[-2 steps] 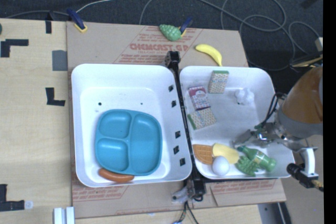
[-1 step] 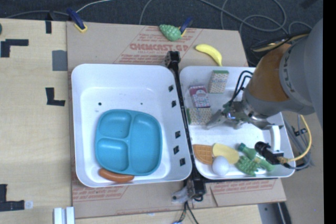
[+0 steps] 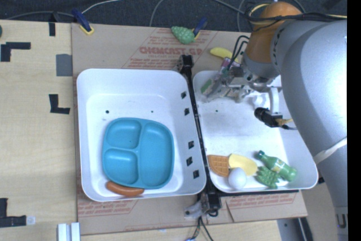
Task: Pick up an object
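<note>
Gripper point(image 3: 217, 87) low at right bin's point(image 3: 248, 121) far-left corner, finger state not discernible; candidate objects cluster along near edge: waffle piece point(image 3: 219, 164), white egg point(image 3: 237, 178), green bottle point(image 3: 276, 164), all apparently light rigid plastic, egg probably slippery, so grasp bottle's body.

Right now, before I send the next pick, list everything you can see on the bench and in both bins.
Divided plate: one, blue, left bin.
Sausage: one, orange-red, left bin, at the plate's near edge.
Waffle-like piece: one, tan, right bin, near corner.
Yellow piece: one, right bin.
Egg: one, white, right bin.
Bottle: one, green, right bin.
Leafy item: one, green, right bin.
Banana-like item: one, yellow, cardboard beyond the bins.
Green lump: one, cardboard, far edge.
Arm: grey, orange band.
Pincer: right bin's far corner.
</note>
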Available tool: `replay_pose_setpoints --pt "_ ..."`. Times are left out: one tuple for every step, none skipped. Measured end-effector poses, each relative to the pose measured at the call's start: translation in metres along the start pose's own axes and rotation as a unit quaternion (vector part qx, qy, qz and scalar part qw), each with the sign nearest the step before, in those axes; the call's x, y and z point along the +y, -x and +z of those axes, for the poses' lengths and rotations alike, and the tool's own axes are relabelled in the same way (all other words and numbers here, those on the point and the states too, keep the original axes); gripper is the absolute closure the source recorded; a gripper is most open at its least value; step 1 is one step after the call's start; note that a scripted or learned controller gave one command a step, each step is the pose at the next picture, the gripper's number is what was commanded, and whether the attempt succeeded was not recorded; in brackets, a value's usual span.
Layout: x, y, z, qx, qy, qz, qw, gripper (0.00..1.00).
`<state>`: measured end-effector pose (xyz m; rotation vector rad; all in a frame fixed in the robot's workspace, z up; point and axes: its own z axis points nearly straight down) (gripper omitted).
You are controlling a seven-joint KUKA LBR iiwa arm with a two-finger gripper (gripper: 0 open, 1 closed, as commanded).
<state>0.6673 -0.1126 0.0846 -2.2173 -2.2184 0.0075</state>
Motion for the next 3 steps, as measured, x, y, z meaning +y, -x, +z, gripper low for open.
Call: replay_pose_setpoints --pt "-0.016 -0.014 -0.001 -0.001 0.004 0.000 1.0000 0.00" --pt "-0.001 -0.016 0.000 -0.001 -0.002 0.000 1.0000 0.00" --pt "-0.003 -0.013 -0.010 -0.003 -0.008 -0.001 1.0000 1.00"
